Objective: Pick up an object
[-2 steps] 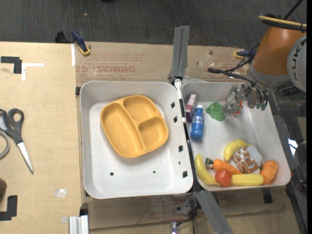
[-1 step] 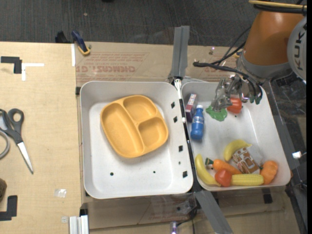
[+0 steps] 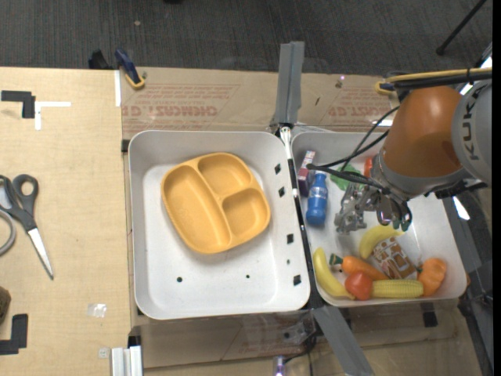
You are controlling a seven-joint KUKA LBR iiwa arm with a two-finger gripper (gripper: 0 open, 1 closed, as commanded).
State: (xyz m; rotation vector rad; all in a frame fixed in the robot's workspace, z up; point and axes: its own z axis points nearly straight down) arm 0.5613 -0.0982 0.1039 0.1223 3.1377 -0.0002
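My gripper (image 3: 354, 216) hangs low in the right bin (image 3: 454, 233), below the orange band of the arm (image 3: 419, 135). Just left of it lies a blue bottle (image 3: 316, 197) with a white cap. Toy food is piled along the bin's front: a yellow banana (image 3: 326, 274), a red tomato (image 3: 359, 286), a carrot (image 3: 362, 265), a corn cob (image 3: 398, 289), a second banana (image 3: 377, 237), a brown patterned item (image 3: 393, 258) and an orange piece (image 3: 433, 272). The gripper is above bare bin floor between the bottle and this pile.
The left bin (image 3: 149, 233) holds a yellow divided plate (image 3: 215, 202). Scissors (image 3: 30, 222) lie on the wooden bench at far left. A pink-and-white item (image 3: 307, 161) and a green piece (image 3: 344, 180) lie at the back of the right bin.
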